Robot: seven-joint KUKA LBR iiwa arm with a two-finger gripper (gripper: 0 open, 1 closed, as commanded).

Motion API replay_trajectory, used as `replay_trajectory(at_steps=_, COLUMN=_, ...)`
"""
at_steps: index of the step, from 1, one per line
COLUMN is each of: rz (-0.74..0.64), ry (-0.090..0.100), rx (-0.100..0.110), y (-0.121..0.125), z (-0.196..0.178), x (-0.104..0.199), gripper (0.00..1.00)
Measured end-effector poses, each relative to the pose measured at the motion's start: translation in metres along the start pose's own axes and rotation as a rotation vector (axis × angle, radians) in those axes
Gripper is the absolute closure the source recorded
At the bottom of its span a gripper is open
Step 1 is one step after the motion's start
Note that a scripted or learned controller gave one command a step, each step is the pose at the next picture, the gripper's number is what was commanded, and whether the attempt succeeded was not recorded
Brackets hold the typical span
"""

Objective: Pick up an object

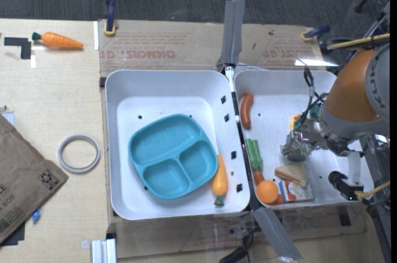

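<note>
Hanging over the right bin (273, 85), the gripper (296, 147) is seen just above the sandwich (293, 174). Whether it is clenched cannot be told.

You've got one cam, fixed above the bench (49, 106), looking down at a slant from mid distance. Left bin (118, 131) and right bin (273, 79) sit centre; arm (356, 91) enters from frame right.
</note>
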State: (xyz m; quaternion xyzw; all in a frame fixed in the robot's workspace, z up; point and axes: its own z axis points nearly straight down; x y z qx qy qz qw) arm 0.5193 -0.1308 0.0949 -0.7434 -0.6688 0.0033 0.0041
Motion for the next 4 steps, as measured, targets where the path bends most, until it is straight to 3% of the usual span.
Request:
replay_trajectory(at_steps=1, rz=-0.07, ry=-0.002, rx=-0.005, y=0.02, z=-0.094, x=0.052, gripper=1.0)
replay_trajectory(at_steps=2, rz=-0.187, ry=-0.004, rx=-0.005, y=0.057, z=-0.094, x=0.104, gripper=1.0)
replay_trajectory(at_steps=3, rz=0.014, ry=-0.004, rx=-0.005, y=0.079, z=-0.094, x=0.053, gripper=1.0)
replay_trajectory(at_steps=4, rz=-0.311, ry=-0.004, rx=-0.007, y=0.096, z=-0.164, x=0.023, gripper=1.0)
